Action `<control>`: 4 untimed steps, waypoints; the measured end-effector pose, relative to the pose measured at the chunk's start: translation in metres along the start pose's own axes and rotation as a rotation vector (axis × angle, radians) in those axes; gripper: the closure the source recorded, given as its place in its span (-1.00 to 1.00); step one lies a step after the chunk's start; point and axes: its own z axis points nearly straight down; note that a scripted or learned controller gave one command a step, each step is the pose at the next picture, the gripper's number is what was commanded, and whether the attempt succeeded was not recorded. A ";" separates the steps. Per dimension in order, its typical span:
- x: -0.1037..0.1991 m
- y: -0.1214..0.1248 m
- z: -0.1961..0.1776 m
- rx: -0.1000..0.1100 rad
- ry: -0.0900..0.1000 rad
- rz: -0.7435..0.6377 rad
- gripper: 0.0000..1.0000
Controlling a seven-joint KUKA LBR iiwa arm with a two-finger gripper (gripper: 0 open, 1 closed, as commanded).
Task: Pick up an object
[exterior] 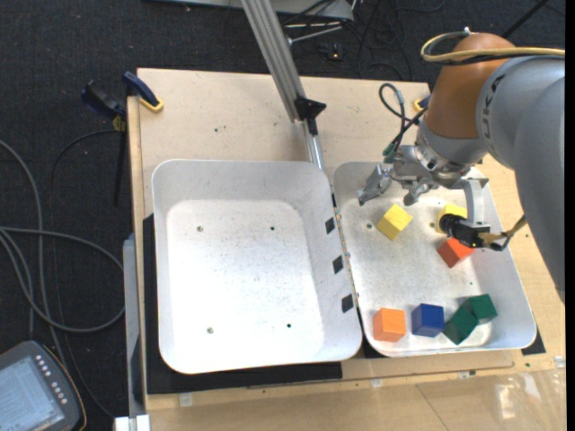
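Note:
My gripper hangs over the back of the right bin, open, with nothing between its fingers. One fingertip points left and the other sits to the right. A yellow cube lies tilted on the bin floor just in front of the gripper, apart from it. A red-orange block lies further right, beside a black fitting on the arm. Along the bin's front edge sit an orange cube, a blue cube and two green blocks.
The left bin adjoins the right one. A slanted metal pole runs from the back down to the gap between the bins. A small yellow piece peeks out by the arm's white bracket. Clamps lie at the bench's back left.

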 end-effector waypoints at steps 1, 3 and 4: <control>-0.001 0.002 -0.014 -0.008 -0.002 0.002 1.00; -0.005 0.001 -0.123 -0.014 -0.003 0.000 1.00; -0.005 0.002 -0.127 -0.008 -0.002 0.000 1.00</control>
